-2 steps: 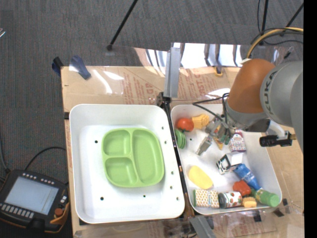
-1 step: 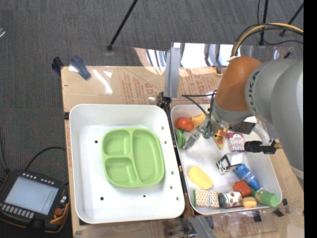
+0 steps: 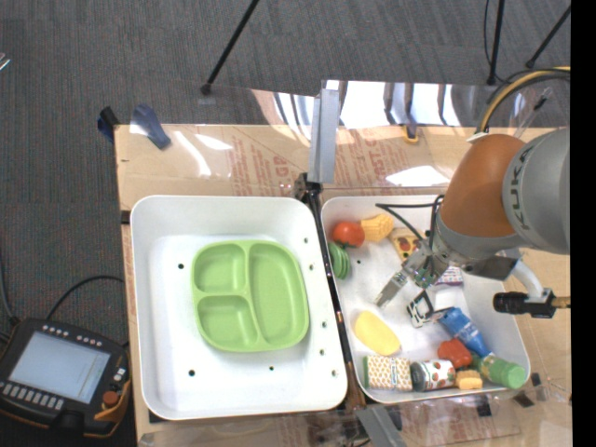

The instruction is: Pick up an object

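Observation:
My gripper (image 3: 405, 301) hangs low over the middle of the right bin (image 3: 365, 271), open, with only bare white floor showing between its fingers (image 3: 389, 291). A yellow lemon-shaped piece (image 3: 376, 332) lies just below and left of it. A blue packet (image 3: 463, 326) and a red piece (image 3: 454, 350) lie just to its right. A red tomato (image 3: 349, 233), a yellow corn piece (image 3: 377, 226) and a small printed pack (image 3: 406, 243) sit toward the bin's far left corner. The grey and orange arm (image 3: 484, 198) covers the bin's far right part.
Along the right bin's near wall lie a patterned box (image 3: 388, 372), a can (image 3: 432, 374), a small yellow piece (image 3: 469, 380) and a green bottle (image 3: 503, 372). A green item (image 3: 337, 261) rests against its left wall. The left bin (image 3: 158, 240) holds a green divided plate (image 3: 250, 296).

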{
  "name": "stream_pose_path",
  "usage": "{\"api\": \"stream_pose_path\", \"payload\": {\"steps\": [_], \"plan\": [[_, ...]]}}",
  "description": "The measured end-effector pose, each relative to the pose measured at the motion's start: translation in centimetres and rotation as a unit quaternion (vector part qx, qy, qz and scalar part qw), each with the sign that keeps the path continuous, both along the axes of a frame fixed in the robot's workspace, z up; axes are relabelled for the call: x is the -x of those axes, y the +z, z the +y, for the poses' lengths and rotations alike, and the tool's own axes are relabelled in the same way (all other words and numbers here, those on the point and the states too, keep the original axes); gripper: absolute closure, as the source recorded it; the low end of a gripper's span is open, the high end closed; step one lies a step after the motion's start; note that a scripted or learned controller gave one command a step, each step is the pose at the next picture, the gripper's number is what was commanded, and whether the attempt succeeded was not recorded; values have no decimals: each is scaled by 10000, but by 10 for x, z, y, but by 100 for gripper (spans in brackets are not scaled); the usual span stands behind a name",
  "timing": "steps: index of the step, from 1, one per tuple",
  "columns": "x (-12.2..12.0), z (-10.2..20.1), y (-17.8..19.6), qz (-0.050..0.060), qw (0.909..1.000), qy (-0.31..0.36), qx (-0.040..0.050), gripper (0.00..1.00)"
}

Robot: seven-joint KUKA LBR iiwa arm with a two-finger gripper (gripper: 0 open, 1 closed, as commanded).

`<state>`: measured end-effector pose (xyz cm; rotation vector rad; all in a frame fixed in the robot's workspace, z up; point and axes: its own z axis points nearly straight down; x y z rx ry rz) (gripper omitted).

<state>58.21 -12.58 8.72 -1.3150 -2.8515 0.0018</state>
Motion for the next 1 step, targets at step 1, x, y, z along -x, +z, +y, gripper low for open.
{"api": "stream_pose_path", "payload": {"steps": [1], "plan": [[-53,36,0,-8,9991,-420,-6,0]]}}
